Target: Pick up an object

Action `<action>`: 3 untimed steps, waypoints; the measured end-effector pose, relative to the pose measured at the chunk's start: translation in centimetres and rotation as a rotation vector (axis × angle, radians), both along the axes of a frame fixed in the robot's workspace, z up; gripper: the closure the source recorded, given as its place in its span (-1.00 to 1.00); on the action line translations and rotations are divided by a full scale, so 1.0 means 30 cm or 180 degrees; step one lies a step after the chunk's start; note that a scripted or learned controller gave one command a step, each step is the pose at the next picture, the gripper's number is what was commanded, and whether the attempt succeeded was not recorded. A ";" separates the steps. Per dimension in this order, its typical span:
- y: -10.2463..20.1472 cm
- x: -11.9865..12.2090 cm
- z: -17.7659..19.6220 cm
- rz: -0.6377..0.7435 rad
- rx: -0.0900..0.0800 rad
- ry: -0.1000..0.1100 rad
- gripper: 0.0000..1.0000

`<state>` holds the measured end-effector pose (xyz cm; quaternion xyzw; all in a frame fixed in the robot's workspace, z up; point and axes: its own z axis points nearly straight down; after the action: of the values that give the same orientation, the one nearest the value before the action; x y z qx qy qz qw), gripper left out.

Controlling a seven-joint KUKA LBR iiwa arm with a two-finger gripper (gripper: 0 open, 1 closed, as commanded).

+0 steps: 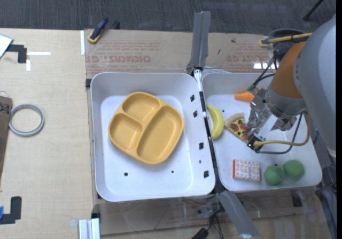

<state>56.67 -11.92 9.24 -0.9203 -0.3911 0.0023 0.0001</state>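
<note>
The right bin (304,179) holds a yellow banana (216,121) along its left wall, a pizza slice toy (236,125), an orange carrot (244,95) at the back, a red and white box (246,170) and two green fruits (273,175) (293,168) at the front. My gripper (252,132) hangs low over the middle of this bin, its tip right at the pizza slice's right edge. No object shows between its fingers. The left bin (107,179) holds a yellow divided plate (146,126).
A grey tape ring (24,119) lies on the bench at far left. A blue and yellow tool (98,30) rests on the cardboard behind the bins. Cables loop from my wrist over the right bin's middle (278,147). A raised divider (204,120) separates the bins.
</note>
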 end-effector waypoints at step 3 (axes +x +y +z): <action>-0.020 0.110 -0.007 -0.1731 -0.0004 0.0000 1.00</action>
<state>59.98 -12.53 9.04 -0.9916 -0.1295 0.0025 0.0002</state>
